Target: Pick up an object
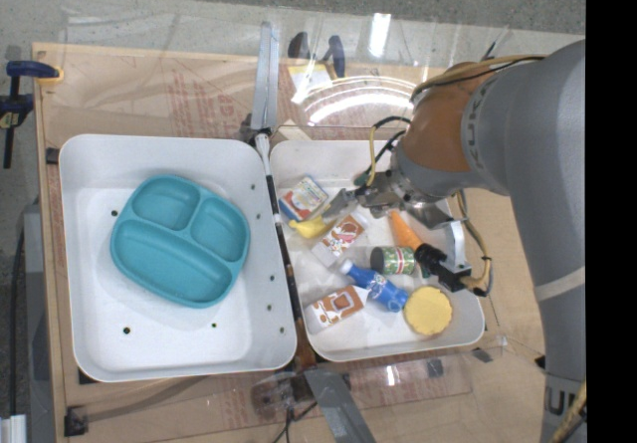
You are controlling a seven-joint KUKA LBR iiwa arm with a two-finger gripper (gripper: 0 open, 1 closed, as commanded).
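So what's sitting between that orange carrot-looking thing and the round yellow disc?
A small green bottle, lying on its side between the orange piece and the yellow disc, in the camera view.

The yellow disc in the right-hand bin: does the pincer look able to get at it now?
Probably yes. The yellow disc lies uncovered near a corner of the bin, with only the blue bottle beside it. The pincer hangs over the same bin, so the way from above looks free.
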